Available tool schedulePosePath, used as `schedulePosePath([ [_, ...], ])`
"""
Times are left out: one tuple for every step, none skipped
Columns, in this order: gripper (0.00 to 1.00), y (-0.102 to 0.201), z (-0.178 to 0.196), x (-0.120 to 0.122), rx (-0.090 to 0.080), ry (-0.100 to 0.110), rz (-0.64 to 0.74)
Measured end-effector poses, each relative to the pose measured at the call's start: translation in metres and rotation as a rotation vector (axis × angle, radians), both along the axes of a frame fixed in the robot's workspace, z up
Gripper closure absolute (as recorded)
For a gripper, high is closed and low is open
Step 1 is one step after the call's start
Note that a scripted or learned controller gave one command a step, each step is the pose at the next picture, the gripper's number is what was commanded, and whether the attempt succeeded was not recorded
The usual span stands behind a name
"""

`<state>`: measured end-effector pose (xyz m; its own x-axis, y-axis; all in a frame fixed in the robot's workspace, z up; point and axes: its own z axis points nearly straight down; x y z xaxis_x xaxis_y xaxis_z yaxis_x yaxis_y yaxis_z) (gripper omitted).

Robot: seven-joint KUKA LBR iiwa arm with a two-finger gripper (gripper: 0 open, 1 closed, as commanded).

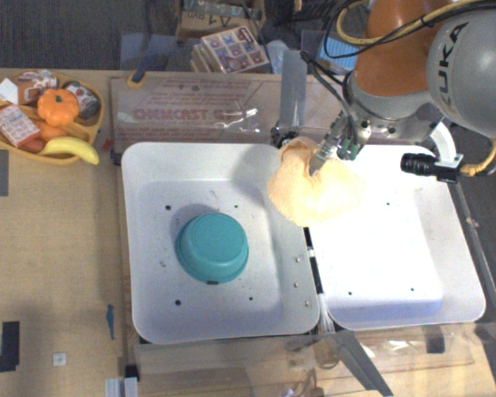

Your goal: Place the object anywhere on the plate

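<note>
- Camera view: far left of the plate, on the desk point(58, 263), sits a fruit basket point(41, 121); it plays no part in this step.
- The plate point(213, 247), teal and round, looks like an upturned dish and lies in the left bin point(149, 188), toward that bin's near-left part.
- Up and right of the plate, over the ridge between the two bins, is the object point(310, 187): a pale yellow, soft-looking lump, blurred, apparently lifted above the bins.
- The end effector point(318, 165) meets the object's top edge. Its tip seems sunk into the lump, yet I cannot tell whether it is spread or pinched, so the hold is unproven.
- The right bin point(397, 255) lies right of the plate beyond the ridge, under the arm point(430, 48).
- Judged step: carrying the object to the plate.
- To do it well: travel down-left toward the plate while keeping height, so the hanging bulk passes over the ridge.
- Stop with the object's bulk centred above the plate, not just the tip, since the lump hangs off to one side.
- Lower until it rests on the plate's top before letting go; a domed surface may let a soft thing slide off.
</note>
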<state>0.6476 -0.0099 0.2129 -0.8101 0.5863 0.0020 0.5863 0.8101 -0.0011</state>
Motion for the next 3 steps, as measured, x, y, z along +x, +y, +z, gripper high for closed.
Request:
schedulePosePath([
  [1.0, 0.04, 0.01, -0.009, 0.002, -0.002, 0.394],
  [1.0, 0.087, 0.009, -0.021, 0.002, -0.002, 0.625],
  [0.0, 0.087, 0.01, -0.02, 0.002, -0.003, 0.624],
])
